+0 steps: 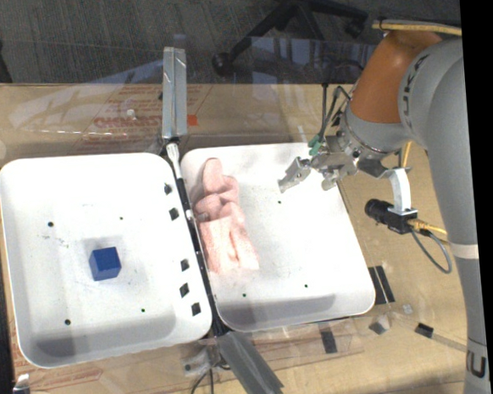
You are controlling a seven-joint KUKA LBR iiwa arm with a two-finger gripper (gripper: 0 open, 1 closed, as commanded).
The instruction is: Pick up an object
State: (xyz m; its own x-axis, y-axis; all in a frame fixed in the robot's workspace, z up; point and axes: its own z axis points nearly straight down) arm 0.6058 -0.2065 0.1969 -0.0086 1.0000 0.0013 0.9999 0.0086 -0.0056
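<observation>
Gripper: you see the gripper (300, 172) over the right bin (347, 286), near its far right corner, holding nothing; I cannot tell how it is set
Pink thing: the pink thing (222, 226) lies by that bin's left wall; it looks soft and light, so grab its thick middle
Arm: the arm (407, 77) comes in from the right, bent down
Blue block: the blue block (105, 262) sits in the left bin (36, 336), small and hard
</observation>
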